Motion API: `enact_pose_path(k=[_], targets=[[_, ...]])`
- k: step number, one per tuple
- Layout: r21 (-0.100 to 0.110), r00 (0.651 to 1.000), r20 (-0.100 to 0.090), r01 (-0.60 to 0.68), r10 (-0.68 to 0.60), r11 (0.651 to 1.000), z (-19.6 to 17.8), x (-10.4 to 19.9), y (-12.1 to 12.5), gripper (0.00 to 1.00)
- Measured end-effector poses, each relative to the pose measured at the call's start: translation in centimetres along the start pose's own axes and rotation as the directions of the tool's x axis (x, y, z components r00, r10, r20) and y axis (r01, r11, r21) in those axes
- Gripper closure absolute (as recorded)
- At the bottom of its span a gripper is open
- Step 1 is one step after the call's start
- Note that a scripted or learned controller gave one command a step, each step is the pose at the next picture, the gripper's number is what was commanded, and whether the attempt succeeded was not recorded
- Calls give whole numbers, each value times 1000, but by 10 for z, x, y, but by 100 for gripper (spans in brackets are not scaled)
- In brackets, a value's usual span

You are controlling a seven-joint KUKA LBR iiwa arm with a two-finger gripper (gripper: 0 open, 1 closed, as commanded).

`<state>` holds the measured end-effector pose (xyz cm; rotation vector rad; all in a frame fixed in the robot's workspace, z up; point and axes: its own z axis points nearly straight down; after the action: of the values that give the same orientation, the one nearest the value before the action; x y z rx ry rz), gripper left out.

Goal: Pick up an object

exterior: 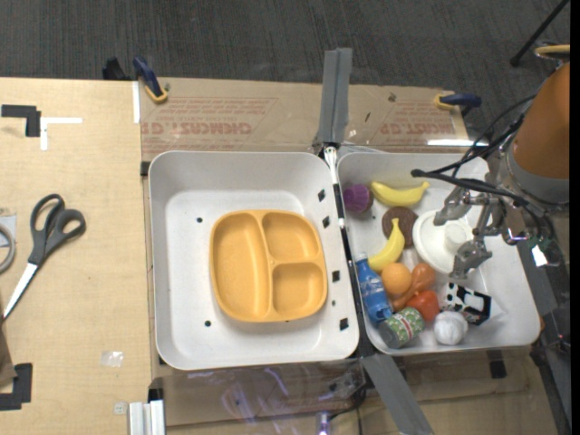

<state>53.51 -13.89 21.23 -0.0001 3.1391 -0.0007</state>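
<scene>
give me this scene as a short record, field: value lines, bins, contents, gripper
left bin: holds a yellow divided plate, three compartments
right bin: crowded with small items
fruit: two bananas, an orange, a purple grape bunch
other items: blue bottle, green can, white ball, white cup
gripper: open, over the white cup, nothing between its fingers
bench left: scissors
</scene>
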Motion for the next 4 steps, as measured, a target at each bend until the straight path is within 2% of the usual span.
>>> enact_pose_path(k=[1,2,3,4], targets=[[1,998,10,-61,61,998,115,-43,6,0],[1,996,10,-93,93,996,116,-39,28,0],[-1,969,15,-248,248,969,115,-8,41,0],[-1,967,19,-254,254,967,114,0,45,0]])
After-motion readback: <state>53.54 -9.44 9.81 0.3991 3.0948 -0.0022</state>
